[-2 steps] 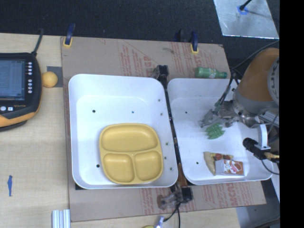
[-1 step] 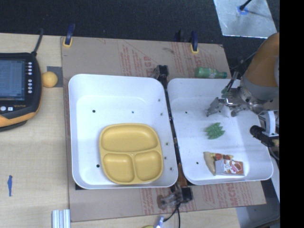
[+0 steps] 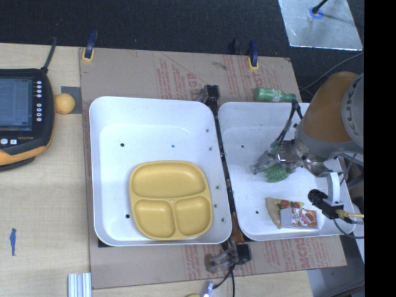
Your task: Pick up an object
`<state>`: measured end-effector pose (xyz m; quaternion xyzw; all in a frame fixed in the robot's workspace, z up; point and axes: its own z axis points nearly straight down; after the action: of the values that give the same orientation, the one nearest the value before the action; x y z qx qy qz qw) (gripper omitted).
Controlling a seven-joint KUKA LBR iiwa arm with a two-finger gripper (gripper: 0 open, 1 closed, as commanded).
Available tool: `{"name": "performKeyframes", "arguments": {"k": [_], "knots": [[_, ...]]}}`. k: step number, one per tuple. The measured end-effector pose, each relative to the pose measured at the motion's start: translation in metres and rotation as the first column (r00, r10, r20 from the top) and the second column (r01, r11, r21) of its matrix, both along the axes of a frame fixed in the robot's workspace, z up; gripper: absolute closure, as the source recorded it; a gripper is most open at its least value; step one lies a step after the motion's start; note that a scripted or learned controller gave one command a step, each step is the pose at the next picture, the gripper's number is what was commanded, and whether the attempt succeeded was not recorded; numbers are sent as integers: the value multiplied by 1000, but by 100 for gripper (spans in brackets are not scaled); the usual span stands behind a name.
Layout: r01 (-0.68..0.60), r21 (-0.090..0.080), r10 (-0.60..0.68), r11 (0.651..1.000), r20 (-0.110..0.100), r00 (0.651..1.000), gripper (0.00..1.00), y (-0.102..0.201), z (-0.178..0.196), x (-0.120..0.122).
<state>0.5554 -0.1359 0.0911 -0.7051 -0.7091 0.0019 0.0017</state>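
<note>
Two shallow white bins on worktop. Left bin [image 3: 111, 122]: yellow three-compartment plastic plate [image 3: 170, 198], lower middle. Right bin [image 3: 247, 215]: tool [image 3: 265, 163] down near centre, just left of small green object [image 3: 278, 174], touching or nearly so. Can't tell if tool is wide, narrow or gripping. Red-and-white packet [image 3: 296, 215] near front edge, apart from tool.

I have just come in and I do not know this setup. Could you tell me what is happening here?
A grey robot arm with an orange band reaches in from the right, and its gripper is low in the right bin, right beside a small green object. Whether it holds that object cannot be told. A flat red and white packet lies nearer the bin's front. The left bin holds a yellow divided tray.
</note>
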Motion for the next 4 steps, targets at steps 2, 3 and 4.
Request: {"name": "performKeyframes", "arguments": {"k": [2,3,4], "knots": [[-3,-2,3,1000,0,1000,0,-1,11,1],[0,0,0,1000,0,1000,0,-9,0,-19],[-4,-1,4,1000,-1,1000,100,-9,10,-19]]}}
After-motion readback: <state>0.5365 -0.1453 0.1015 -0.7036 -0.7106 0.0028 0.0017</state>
